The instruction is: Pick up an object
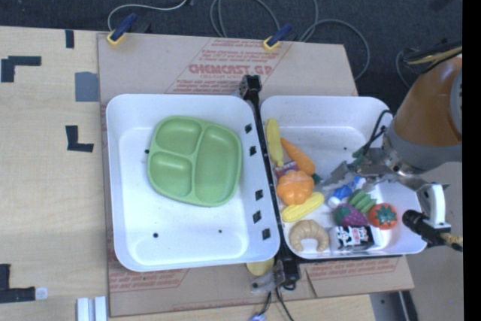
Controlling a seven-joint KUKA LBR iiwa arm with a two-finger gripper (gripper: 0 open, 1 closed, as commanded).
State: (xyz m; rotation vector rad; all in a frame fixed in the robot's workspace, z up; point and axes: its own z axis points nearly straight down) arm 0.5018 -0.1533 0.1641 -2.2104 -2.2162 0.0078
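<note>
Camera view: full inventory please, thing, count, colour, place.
Bins: 2, white, side by side on cardboard.
Divided plate: 1, green, left bin.
Corn cobs: 2, yellow, right bin beside the divider.
Carrot: 1, orange, right bin.
Orange pepper: 1, right bin centre.
Croissant: 1, tan, right bin front.
Grapes: 1, purple, right bin.
Tomato: 1, red, right bin.
Carton: 1, black-white, right bin front.
Clamps: 2, yellow-blue, cardboard's far edge.
Gripper: 1, grey, over right bin.
</note>
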